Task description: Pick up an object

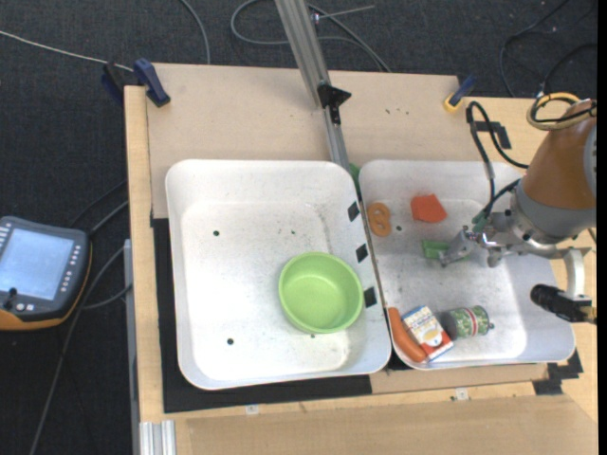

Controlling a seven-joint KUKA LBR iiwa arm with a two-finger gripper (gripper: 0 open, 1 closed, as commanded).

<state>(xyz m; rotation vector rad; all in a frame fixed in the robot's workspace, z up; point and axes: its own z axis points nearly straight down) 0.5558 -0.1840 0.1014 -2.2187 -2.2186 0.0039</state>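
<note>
The gripper (462, 249) hung low in the right white bin (503, 183), just beside a small green block (435, 249); whether its claw was apart, I could not tell. It should close squarely on the block. Counted: one green plastic bowl (321, 293), one orange block (428, 208), one green can (469, 322), one carton (426, 329).

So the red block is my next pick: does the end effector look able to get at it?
Probably yes: the red block lies alone in the right bin, bare above, with the end effector close by.
</note>
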